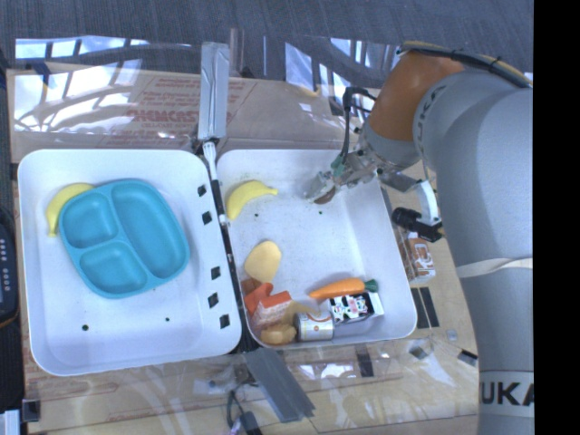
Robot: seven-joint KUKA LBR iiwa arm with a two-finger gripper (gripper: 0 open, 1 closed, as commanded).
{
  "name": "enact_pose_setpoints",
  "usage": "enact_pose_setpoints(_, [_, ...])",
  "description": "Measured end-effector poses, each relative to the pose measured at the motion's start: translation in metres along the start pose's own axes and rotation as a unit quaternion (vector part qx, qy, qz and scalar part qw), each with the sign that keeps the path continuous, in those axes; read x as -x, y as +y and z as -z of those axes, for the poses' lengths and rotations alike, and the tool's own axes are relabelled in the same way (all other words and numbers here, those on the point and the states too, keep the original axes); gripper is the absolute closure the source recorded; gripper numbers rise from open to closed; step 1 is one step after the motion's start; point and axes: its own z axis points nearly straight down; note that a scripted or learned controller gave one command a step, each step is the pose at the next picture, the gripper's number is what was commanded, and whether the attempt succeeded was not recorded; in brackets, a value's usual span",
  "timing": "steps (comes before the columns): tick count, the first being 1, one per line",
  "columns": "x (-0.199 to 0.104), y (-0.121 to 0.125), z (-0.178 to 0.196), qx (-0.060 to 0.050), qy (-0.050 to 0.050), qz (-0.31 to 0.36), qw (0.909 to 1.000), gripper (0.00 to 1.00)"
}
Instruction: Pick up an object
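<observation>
White right bin (381, 243): end effector (323, 188) low over open floor near far rim, finger state indiscernible. Yellow banana (248, 195) against left wall; carrot (340, 288), milk carton (352, 308), can (314, 326) crowded along near edge.

Blue divided plate (127, 236): smooth, glossy plastic.
Bins (54, 333): white, matt, speckled.
Bananas (247, 195): smooth plastic look.
Arm (480, 152): grey, satin-smooth casing.
</observation>
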Motion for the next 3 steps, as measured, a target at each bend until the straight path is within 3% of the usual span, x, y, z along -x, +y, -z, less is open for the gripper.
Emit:
enact_pose_setpoints(1, [-0.077,0.018,0.082,0.003,0.0,-0.022,0.9998,1.0])
enact_pose_setpoints(2, [-0.085,-0.024,0.049,-0.003,0.003,0.048,0.9989,1.0])
enact_pose_setpoints(3, [-0.169,0.005,0.089,0.0,0.002,0.005,1.0,1.0])
